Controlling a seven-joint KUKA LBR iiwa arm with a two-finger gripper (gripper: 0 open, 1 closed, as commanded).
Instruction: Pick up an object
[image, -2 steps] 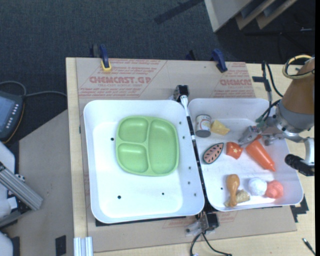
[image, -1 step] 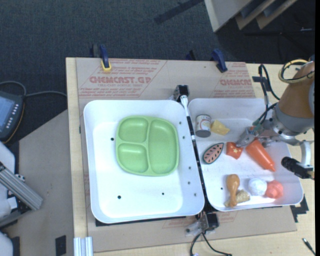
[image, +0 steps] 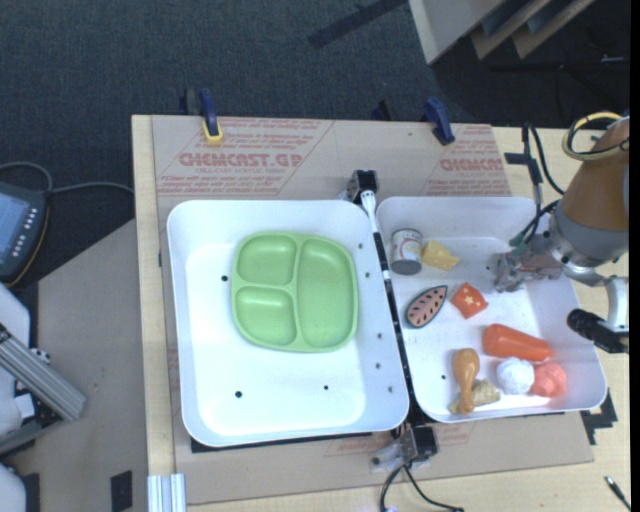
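The right bin (image: 500, 215) holds several toy foods: a small tin can (image: 405, 250), a yellow cheese wedge (image: 440, 256), a red-orange cube (image: 469, 299), an oval red slice with dark seeds (image: 427, 306), an orange carrot (image: 516, 343), a chicken drumstick (image: 465, 375), a white ball (image: 515, 375) and a pink piece (image: 549, 380). My gripper (image: 512, 270) hangs low over the right bin's far right part, just right of the cube and above the carrot. Nothing shows in its grasp.
A green divided plate (image: 295, 290) lies in the left bin (image: 200, 330). The arm's orange band (image: 598, 195) stands over the right bin's right rim. Blue clamps (image: 210, 110) grip the board's far edge.
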